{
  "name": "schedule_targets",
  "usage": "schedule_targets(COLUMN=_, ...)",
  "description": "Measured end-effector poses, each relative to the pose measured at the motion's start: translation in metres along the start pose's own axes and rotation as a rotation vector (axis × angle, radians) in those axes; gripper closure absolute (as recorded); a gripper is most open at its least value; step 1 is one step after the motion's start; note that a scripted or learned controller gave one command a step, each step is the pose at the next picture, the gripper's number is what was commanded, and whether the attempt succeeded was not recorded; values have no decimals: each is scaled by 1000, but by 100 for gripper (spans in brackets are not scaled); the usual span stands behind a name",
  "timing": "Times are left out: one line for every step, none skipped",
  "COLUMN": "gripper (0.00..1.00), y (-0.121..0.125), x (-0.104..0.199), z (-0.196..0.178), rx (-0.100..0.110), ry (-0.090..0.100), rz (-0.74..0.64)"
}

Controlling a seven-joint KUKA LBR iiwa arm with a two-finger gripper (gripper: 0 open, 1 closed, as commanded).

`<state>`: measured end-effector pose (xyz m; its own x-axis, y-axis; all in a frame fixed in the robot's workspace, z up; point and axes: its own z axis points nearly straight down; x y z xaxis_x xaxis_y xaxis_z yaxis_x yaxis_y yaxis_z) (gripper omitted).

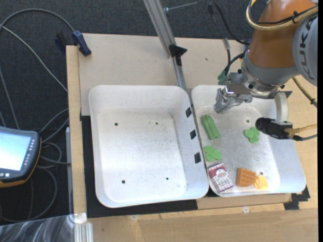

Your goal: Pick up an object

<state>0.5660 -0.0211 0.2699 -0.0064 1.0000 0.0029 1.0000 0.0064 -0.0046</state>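
The pincer hangs over the far left part of the right bin, just above the far end of the long green piece; whether its fingers are spread or closed cannot be told from this angle, and nothing is seen between them. The long green piece is the nearest candidate for the pick and lies close to the bin's left wall, slightly slanted. Risk: that wall leaves little room on one side, so a finger may strike the rim or push the piece against the wall instead of closing around it. Risk: the piece appears smooth, ridged and rounded, probably moulded plastic, and may slip or roll out of a shallow grip. The other items lie toward the near edge: a lumpy green piece beside the left wall, a flat red-and-white packet at the near left corner, an orange waffle-patterned wedge touching a small yellow piece. A small green lump lies near the right wall, beside a black cable fitting. Flat items offer little height to grip. The left bin is white, shallow, speckled, with rounded corners; both bins rest on a pale wooden table.
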Motion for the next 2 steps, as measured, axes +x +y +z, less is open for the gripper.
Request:
schedule_targets(gripper=100, y=-13, x=56, z=-1, rx=-1, ry=0, rz=-1)
schedule_targets(gripper=100, y=-29, x=104, z=19, rx=1, ry=0, rz=0)
